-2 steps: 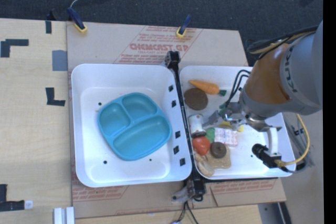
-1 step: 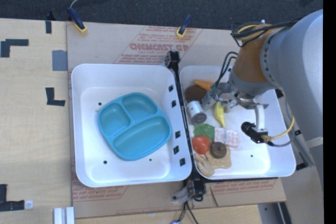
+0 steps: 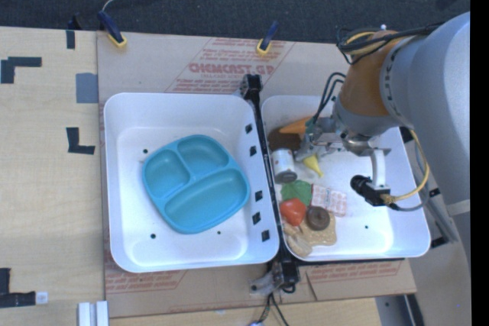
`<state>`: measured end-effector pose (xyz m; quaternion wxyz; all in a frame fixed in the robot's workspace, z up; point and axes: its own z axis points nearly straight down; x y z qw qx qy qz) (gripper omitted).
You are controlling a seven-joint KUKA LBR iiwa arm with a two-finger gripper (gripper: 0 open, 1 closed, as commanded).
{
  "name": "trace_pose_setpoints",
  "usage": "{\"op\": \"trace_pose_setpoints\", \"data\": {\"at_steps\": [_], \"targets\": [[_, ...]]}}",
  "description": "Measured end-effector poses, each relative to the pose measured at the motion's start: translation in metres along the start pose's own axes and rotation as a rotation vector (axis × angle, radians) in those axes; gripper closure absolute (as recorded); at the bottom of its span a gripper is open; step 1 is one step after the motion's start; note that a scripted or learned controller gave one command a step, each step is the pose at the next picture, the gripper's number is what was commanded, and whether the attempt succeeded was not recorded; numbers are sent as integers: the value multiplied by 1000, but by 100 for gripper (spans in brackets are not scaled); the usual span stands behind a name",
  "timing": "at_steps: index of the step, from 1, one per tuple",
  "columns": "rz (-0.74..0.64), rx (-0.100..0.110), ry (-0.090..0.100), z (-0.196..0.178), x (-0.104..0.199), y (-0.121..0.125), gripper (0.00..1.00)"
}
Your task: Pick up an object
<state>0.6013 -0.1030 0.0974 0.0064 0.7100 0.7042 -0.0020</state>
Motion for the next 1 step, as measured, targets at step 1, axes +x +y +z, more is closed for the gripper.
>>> {"op": "trace_pose_setpoints", "data": {"at_steps": [1], "targets": [[-11,7,13,-88,70,-45,100]]}}
